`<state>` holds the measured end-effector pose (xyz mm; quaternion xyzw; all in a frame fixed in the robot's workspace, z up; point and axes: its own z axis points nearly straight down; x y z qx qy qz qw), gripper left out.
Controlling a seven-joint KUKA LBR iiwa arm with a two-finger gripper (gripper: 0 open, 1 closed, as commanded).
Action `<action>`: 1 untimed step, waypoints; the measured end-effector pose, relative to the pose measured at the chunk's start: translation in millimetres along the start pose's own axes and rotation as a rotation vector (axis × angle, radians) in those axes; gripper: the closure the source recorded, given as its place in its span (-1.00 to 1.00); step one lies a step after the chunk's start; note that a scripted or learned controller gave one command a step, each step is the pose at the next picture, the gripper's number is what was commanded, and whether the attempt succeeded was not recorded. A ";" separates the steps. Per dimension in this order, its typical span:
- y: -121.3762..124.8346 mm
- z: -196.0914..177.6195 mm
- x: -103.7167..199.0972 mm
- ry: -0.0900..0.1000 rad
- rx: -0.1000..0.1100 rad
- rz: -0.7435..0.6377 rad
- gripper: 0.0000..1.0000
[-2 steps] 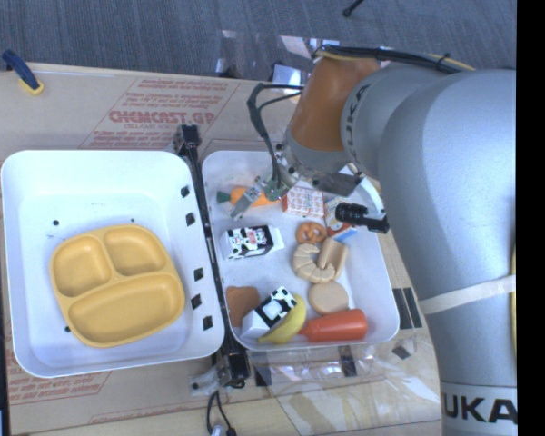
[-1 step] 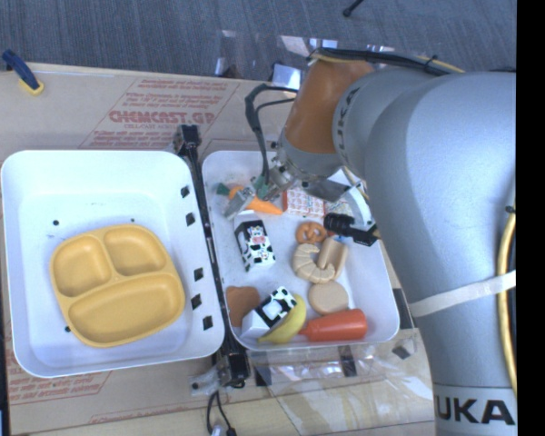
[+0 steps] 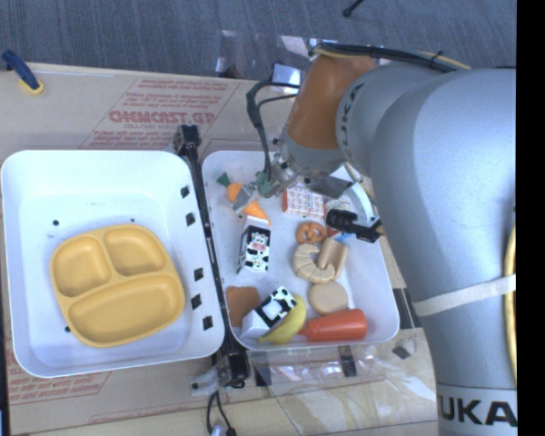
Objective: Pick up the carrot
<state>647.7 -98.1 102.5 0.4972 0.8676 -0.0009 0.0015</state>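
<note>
Brown cardboard covers the desk [image 3: 118,121] under two white bins. Nearest, a red pepper [image 3: 334,325] and banana [image 3: 286,323] lie in the right bin [image 3: 388,300]. Farther in, the tool [image 3: 265,185] hovers just beside the small carrot [image 3: 233,192] near the far-left corner; whether it's spread, can't tell. A yellow tray [image 3: 118,284] fills the left bin [image 3: 36,175].

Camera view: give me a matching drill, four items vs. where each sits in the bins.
Items:
1. yellow divided plate
2. carrot
3. banana
4. milk carton

Places:
A. right bin, front edge, beside a red sausage-shaped toy
B. left bin
C. right bin, far left corner, by the gripper
D. right bin, middle of the left side

Pairs: 1-B, 2-C, 3-A, 4-D
</note>
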 end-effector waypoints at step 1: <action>56.7 -93.6 74.4 0.002 -0.006 0.122 1.00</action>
